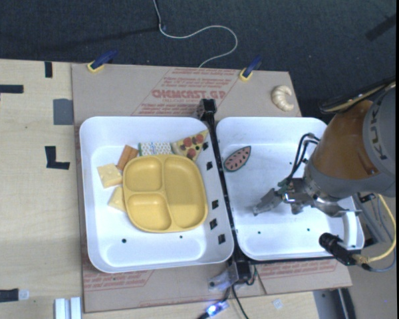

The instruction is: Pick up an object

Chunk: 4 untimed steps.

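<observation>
Objects for picking lay mostly in the left bin (96,244), well apart from the gripper (265,203), which hung over the floor of the right bin (279,248). Starting at the left, two pale yellow squares (110,175) lay against the left edge of a yellow divided plate (165,193), with an orange-brown piece (127,156) just above them; the plate took up much of that bin and partly covered what lay under its rim. Above the plate, along the bin's far side, sat a dotted pale strip (155,148) and a pizza-slice toy (192,143) near the divider. Across the divider, a flat watermelon-slice toy (237,159) lay alone on the right bin's floor, its long axis slanting up to the right. It was judged the nearest candidate: it sat up and to the left of the gripper, near but not touching, with bare bin floor between them. The gripper's fingertips pointed left and slightly down; whether they were spread or pressed together could not be told, and nothing was seen between them. A black cable (299,153) looped over the arm's wrist. A small tan shell-like thing (283,97) rested outside the bins on the cardboard, beyond the far right corner.
</observation>
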Available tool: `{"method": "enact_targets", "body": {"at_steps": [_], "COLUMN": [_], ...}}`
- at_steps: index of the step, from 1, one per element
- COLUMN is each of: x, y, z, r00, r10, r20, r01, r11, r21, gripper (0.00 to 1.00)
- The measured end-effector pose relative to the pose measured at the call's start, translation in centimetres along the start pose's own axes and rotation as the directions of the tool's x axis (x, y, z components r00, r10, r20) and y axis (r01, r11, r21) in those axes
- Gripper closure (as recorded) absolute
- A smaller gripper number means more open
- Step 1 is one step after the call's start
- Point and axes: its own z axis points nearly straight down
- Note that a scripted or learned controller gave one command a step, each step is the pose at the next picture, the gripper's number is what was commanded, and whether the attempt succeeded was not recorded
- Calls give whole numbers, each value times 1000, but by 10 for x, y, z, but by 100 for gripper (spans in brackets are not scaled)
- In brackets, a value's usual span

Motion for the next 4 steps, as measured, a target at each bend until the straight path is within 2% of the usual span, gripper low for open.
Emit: {"method": "enact_targets", "body": {"at_steps": [1, 2, 4], "x": [1, 1, -15], "y": [-1, 0, -6], "z": [53, 41, -71], "r00": [1000, 1000, 1000], "r10": [1, 1, 0], "r20": [1, 0, 3], "r01": [-1, -1, 0], "r11": [1000, 1000, 1000], "r21": [-4, -4, -11], "gripper": [0, 100, 100]}}
